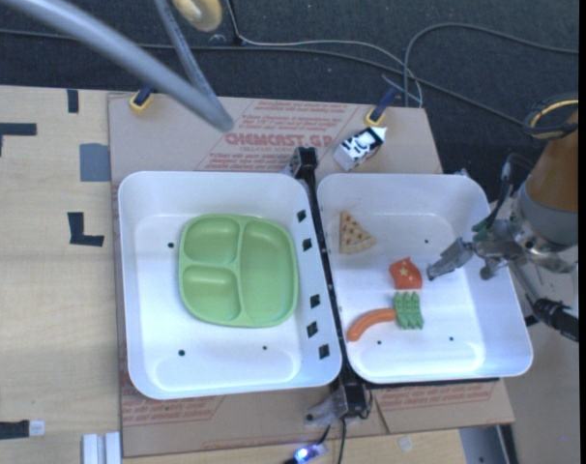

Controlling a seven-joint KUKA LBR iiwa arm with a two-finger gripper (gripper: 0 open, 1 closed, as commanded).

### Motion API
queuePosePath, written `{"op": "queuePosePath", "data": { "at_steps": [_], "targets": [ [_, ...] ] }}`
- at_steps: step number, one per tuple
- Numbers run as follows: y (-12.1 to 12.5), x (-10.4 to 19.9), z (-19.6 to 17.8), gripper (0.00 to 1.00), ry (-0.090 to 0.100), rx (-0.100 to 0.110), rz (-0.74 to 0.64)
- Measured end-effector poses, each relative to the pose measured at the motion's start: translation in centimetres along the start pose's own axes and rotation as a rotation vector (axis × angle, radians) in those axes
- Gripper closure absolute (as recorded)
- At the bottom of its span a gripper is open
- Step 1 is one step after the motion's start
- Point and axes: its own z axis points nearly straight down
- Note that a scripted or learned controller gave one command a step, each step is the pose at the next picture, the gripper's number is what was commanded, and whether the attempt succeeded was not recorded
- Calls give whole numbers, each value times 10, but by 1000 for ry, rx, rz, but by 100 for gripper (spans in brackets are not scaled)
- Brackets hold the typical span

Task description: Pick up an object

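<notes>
Bright, even overhead light; soft shadows; blurred grey bar (109, 42) at top left

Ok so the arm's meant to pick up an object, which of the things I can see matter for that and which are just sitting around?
For the job:
claw, over the right bin
right bin
red piece
green piece
orange curved piece
pizza slice

Just lying about:
left bin
green divided plate in it
cardboard sheet under both bins
</notes>
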Motion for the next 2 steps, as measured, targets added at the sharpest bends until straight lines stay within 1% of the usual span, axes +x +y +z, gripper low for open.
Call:
{"op": "queuePosePath", "data": {
  "at_steps": [1,2],
  "targets": [
    [3,0,-7,0,-3,-13,-4],
    [4,-2,36,0,-3,-10,-4]
  ]
}}
